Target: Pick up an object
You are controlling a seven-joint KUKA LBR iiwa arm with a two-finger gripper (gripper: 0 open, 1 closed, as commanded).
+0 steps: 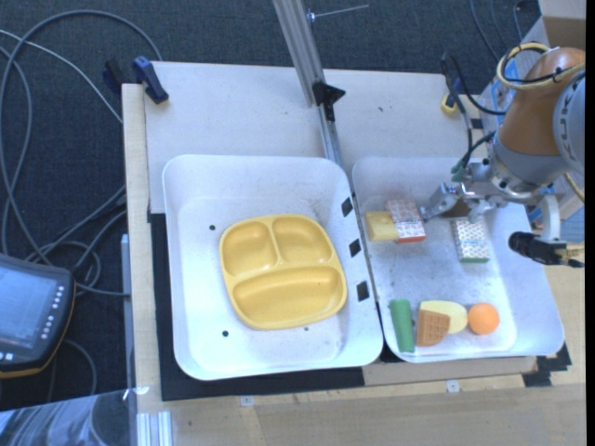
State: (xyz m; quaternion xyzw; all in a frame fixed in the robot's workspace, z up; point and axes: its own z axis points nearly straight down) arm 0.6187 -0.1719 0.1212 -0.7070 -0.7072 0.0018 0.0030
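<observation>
**Jaws low over the right bin, among the small items**

Jaws (453, 203) sit low in the right bin (544, 295), near its upper middle, at the end of a grey arm (535, 119) with an orange band that reaches in from the right. Whether they are apart or together cannot be told from this angle, and nothing shows between them.

Just left of the jaws lies a small red-and-white patterned packet (406, 221), touching a yellow block (378, 226) on its left. Just below and right of the jaws lies a white speckled packet with a green edge (472, 240). Along the bin's near wall sit a green cylinder (401, 324), a tan waffle-like piece (432, 327) overlapping a pale yellow piece (454, 315), and an orange ball (482, 319).

The left bin (186, 249) holds a yellow divided plate (283, 272) with three compartments.

Both white bins rest side by side on a pale table (232, 110) with a light wooden edge. A metal post (297, 26) rises slantwise from the table between the bins. A blue clamp (149, 77) grips the table's far left corner. Beyond the table is dark grey carpet (56, 156) crossed by looping cables (37, 91), and a handheld screen device (33, 314) lies at the left.
</observation>
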